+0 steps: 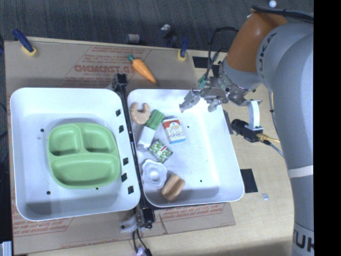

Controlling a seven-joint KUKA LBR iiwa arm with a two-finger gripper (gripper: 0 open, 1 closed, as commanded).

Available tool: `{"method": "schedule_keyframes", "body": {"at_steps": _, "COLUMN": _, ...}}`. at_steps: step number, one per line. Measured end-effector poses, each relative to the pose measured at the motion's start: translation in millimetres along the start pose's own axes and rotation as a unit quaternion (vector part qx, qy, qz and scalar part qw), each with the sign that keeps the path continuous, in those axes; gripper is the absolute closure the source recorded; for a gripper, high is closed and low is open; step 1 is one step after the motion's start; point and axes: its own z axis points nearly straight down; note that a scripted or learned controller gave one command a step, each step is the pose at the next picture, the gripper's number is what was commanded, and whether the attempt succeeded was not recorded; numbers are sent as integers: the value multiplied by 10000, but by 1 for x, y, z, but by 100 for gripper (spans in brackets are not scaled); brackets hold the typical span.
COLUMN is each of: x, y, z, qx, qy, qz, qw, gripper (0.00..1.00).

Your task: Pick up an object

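camera view: the gripper hangs with fingers spread, holding nothing, over the right bin (approach step); next it must descend onto the small carton just below-left.

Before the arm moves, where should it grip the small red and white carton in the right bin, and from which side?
Probably from straight above, closing across the short sides of the red and white carton. It lies flat, its long axis running roughly up the view. The right flank faces bare bin floor; the green packet lies close on its left, so finger room there is tight.
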Motion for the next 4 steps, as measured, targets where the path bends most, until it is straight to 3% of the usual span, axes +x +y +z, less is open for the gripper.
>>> {"method": "schedule_keyframes", "body": {"at_steps": 1, "x": 64, "y": -8, "z": 100, "qx": -9, "qy": -5, "qz": 4, "qw": 10000, "gripper": 0}}
{"method": "schedule_keyframes", "body": {"at_steps": 2, "x": 64, "y": -8, "z": 89, "qx": -6, "qy": -7, "qz": -10, "qw": 10000, "gripper": 100}}
{"method": "schedule_keyframes", "body": {"at_steps": 3, "x": 92, "y": -79, "z": 12, "qx": 0, "qy": 1, "qz": 9, "qw": 10000, "gripper": 100}}
{"method": "schedule_keyframes", "body": {"at_steps": 4, "x": 71, "y": -131, "z": 7, "qx": 5, "qy": -9, "qz": 2, "qw": 10000, "gripper": 100}}
